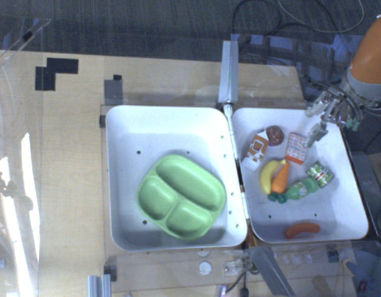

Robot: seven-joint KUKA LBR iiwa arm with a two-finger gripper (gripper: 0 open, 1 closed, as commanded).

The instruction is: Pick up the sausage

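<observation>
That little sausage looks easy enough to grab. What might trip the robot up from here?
1. The sausage lies close to the right bin's near wall, so a finger might hit the wall rather than slip beside it.
2. The gripper sits at the bin's far end; its path probably passes over the carrot, banana and green bottle, which it might bump.
3. The sausage is round and may roll away.

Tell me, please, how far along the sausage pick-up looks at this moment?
Nothing looks done yet: the sausage lies on the right bin floor near its front edge. In hand: the gripper is over that bin's far side, beside the carton. Left: reaching, grasping and lifting it.
</observation>
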